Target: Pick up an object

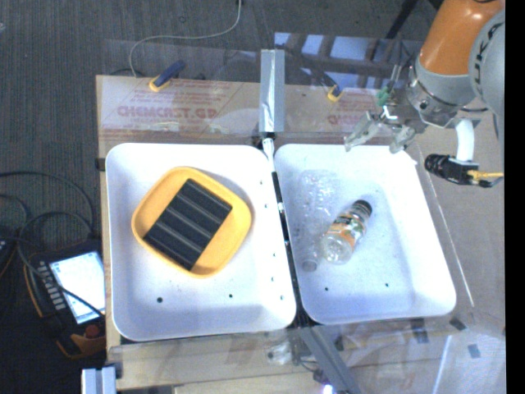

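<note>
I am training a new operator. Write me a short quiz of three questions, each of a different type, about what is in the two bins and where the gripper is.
1. True or false: the yellow dish lies in the right bin.
2. Multiple choice: the small bottle in the right bin is A) standing upright, B) lying on its side, C) resting on the yellow dish.
3. Fill in: the gripper hangs above the ______ edge of the right bin.

Key
1. False; it lies in the left bin.
2. B.
3. Far (back) edge, with nothing between its fingers.
</note>
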